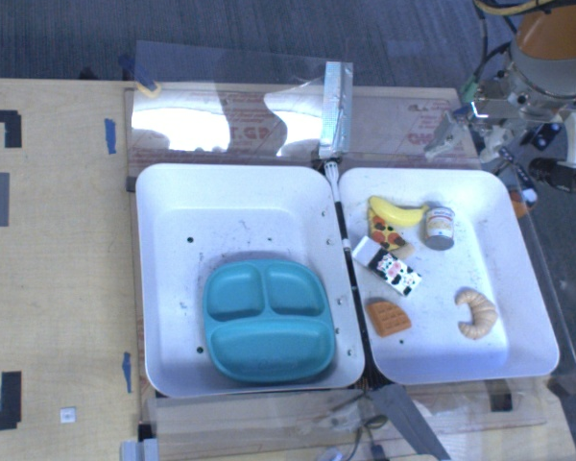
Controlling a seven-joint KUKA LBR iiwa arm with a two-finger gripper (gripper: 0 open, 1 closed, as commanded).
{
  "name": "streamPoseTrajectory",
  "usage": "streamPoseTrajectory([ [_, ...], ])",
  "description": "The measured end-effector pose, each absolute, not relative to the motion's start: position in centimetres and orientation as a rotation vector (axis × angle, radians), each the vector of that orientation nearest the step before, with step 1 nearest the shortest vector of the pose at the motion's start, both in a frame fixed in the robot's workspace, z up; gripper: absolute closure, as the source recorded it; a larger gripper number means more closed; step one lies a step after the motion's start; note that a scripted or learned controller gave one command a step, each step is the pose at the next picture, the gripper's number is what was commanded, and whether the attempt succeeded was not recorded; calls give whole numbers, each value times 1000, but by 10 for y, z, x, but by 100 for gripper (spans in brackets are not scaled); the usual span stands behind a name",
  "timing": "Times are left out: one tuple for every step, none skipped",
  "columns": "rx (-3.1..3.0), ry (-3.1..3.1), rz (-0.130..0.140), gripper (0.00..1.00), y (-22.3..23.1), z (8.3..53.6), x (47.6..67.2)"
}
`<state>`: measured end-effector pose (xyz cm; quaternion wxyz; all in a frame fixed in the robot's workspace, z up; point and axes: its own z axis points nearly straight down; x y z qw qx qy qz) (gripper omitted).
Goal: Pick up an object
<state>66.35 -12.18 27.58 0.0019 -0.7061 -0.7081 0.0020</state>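
The right bin [518, 344] holds several small items. A yellow banana [396, 211] lies at its upper left beside a small grey can [440, 227]. Below them sit a white block [366, 251] and a black-and-white spotted block [400, 276]. An orange waffle piece [389, 317] lies near the front left. A tan croissant [477, 313] rests at the right. My gripper [468, 134] hangs above the bench just beyond the right bin's far edge, apart from every item, with nothing seen in it.
The left bin [173, 209] bears a teal divided plate [267, 320]. A clear plastic panel [230, 113] and an upright metal strip [334, 109] stand behind the bins. Cables and the orange-banded arm [552, 27] crowd the top right corner.
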Motion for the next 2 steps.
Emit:
streamPoseTrajectory([
  [-2254,-2170,16,0,-118,148,664],
  [-2296,-2144,1,0,-188,85,648],
])
